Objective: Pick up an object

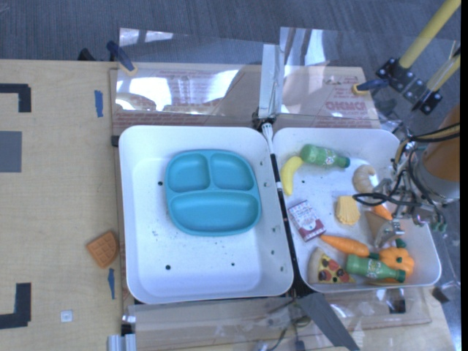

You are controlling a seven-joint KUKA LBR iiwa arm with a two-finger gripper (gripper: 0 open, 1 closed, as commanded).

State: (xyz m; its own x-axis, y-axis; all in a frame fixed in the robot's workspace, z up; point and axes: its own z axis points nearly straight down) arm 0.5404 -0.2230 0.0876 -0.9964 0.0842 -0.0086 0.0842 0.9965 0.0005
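Note:
The right bin (322,189) holds several toy foods: a yellow banana (291,174), a green bottle (325,156), a beige lump (363,178), a yellow block (347,210), a red and white packet (306,220), a carrot (345,245), a pizza slice (327,268), a second green bottle (374,268) and an orange pepper (398,259). My gripper (390,232) hangs low at that bin's right side, among cables, just above the pepper and beside a small orange piece (381,212). I see nothing clearly held in it.
The left bin (146,232) carries a blue divided plate (212,192). A brown waffle-like piece (103,248) lies on the wooden bench left of the bins. Clear plastic sheets stand behind both bins. A yellow pole (435,24) crosses the top right.

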